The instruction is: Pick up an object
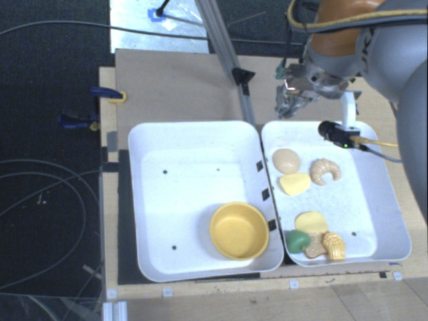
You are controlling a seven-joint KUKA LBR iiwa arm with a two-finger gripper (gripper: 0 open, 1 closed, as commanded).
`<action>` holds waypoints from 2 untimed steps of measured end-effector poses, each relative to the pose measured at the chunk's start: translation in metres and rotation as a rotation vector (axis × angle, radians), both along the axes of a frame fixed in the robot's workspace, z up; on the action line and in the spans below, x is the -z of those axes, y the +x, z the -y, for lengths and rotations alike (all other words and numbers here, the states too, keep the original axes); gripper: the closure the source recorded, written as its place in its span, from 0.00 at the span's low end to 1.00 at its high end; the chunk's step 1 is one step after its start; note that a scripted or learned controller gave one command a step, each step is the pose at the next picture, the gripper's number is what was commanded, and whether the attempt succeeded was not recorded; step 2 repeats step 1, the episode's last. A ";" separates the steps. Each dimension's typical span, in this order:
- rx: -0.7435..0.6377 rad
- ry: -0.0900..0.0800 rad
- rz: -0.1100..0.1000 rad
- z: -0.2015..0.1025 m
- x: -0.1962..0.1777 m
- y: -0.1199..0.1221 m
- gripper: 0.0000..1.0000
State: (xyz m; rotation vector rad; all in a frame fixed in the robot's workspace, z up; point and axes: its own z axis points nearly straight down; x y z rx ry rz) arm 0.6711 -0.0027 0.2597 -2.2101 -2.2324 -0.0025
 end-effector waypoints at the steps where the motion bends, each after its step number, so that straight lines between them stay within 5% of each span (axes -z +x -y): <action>1: -0.001 0.001 0.002 -0.056 0.000 0.003 1.00; 2: -0.001 0.001 0.002 -0.056 0.000 0.003 1.00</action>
